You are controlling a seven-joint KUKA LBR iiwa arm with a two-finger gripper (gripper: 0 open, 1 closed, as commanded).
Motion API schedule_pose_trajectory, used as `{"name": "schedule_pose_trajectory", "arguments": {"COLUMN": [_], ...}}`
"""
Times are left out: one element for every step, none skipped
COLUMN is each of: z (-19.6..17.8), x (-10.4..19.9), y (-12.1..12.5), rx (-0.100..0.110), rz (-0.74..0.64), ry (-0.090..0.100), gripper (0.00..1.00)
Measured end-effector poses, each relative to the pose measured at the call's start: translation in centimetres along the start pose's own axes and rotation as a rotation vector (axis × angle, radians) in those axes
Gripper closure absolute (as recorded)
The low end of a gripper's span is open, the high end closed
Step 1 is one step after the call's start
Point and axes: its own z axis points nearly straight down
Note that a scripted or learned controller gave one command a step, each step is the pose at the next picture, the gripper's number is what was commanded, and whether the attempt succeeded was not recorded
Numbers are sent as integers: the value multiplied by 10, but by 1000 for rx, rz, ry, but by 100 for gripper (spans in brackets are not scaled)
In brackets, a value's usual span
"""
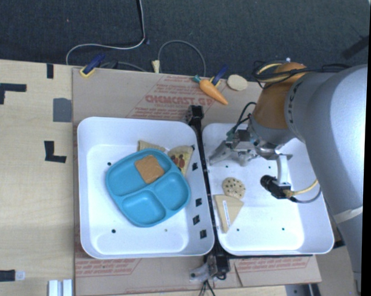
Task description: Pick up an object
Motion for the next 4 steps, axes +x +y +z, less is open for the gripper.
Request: {"name": "schedule_pose_trajectory", "arguments": {"z": [1,-1,1,0], "x": [-24,-4,0,1], "y": [36,-18,35,10], "rx": [0,-1,11,0], "rz": [-1,1,-4,1], "ry": [3,0,-3,0], "gripper": [0,0,0,0]}}
